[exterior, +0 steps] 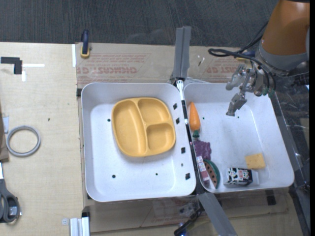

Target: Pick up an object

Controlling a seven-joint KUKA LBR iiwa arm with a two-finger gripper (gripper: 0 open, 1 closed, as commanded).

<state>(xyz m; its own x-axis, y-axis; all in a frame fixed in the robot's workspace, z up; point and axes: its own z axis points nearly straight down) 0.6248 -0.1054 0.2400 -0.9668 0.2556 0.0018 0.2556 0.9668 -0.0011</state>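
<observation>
Grey two-finger gripper (237,98) hangs empty above the right white bin (275,146), fingers spread, seemingly positioned for descent toward the orange plastic carrot (194,116).

A broad orange band (289,21) is seen at the two-o'clock corner, rounded and glossy, with a grey collar (283,60) set beneath it. Black cables (231,53) are looped out from the collar toward nine o'clock. Below, a cluttered metallic wrist block (253,80) is carried, from which the slim grey gripper (235,104) is extended.
</observation>
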